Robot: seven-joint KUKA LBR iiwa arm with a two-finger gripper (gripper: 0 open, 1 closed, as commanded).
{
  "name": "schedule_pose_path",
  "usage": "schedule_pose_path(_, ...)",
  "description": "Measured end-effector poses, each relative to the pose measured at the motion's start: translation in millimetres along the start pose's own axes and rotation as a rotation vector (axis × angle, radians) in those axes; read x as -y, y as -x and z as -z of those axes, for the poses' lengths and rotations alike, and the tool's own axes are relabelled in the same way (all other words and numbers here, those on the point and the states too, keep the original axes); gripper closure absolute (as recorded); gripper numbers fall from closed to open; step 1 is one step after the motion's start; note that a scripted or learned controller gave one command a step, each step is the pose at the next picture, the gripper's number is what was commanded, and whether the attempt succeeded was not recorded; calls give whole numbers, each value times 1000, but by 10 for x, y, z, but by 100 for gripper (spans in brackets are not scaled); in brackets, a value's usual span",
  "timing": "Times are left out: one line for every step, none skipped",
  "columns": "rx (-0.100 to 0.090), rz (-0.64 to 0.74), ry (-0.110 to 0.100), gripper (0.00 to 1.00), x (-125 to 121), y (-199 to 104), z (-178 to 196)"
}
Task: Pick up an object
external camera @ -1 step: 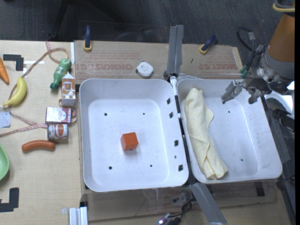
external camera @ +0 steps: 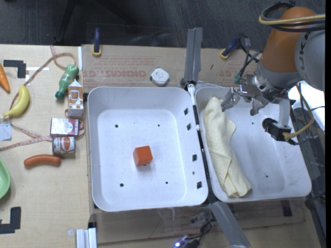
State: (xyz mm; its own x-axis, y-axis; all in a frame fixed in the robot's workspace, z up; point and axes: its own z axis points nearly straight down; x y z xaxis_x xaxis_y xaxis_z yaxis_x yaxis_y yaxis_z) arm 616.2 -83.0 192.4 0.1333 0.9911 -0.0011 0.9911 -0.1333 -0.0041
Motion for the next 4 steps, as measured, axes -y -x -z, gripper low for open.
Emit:
schedule_pose_path(0, -76, 5, 0, -157, 126, -995)
schedule_pose_path(1, -110, 5, 0, -295, 652, -177)
schedule_pose_path(0, -73, 3, 0, -73, 547, -1008)
schedule_pose_path(1, -151, 4, 0, -93, 1266, -435)
